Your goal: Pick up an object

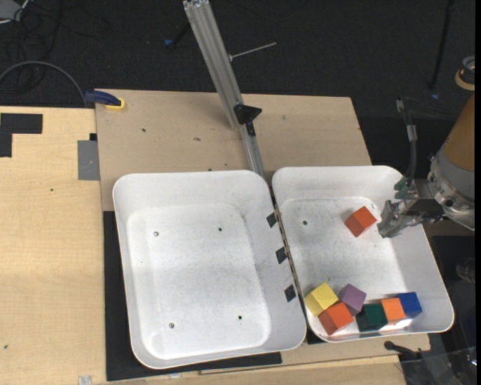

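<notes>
Orange block (359, 221) lies alone in the upper part of the right bin (337, 180), tilted on the white floor. Gripper (390, 220) hangs just beside it on the right; whether its jaws are parted or clenched, cannot tell, and the block sits outside them. Along that bin's near edge: yellow block (321, 297), purple block (353, 297), red block (335, 318), green block (372, 317), another orange block (394, 308), blue block (410, 303), bunched together. Left bin (144, 184) beside it.

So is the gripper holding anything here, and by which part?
Nothing is held. The gripper sits just right of the lone orange-red block in the right bin; the block rests on the bin floor beside it.
</notes>
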Action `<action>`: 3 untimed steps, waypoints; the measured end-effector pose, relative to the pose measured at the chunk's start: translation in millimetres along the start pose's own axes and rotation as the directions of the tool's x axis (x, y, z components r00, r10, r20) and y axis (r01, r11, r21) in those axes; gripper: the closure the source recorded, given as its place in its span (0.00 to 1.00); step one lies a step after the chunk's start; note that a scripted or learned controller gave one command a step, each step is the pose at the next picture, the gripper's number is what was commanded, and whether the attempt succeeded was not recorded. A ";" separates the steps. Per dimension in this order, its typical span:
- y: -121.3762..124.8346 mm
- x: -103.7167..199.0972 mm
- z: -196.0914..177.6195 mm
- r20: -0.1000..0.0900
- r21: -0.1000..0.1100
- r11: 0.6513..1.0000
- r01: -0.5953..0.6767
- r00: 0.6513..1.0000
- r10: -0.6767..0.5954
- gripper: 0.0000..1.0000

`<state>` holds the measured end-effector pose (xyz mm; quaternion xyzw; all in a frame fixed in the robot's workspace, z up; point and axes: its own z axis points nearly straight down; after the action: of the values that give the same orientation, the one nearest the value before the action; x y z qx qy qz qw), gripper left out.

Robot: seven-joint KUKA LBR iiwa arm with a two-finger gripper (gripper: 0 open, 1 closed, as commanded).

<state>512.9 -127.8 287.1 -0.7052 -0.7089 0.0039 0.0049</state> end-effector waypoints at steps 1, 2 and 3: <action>-0.2 -1.0 -9.2 0.000 0.002 1.000 0.005 1.000 -0.005 1.00; 46.4 78.9 50.7 -0.002 -0.005 1.000 0.002 1.000 -0.002 1.00; -17.0 78.8 -96.9 0.002 -0.018 1.000 -0.004 1.000 0.004 1.00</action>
<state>496.6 -49.3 384.3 -0.7067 -0.7075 -0.0020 -0.0021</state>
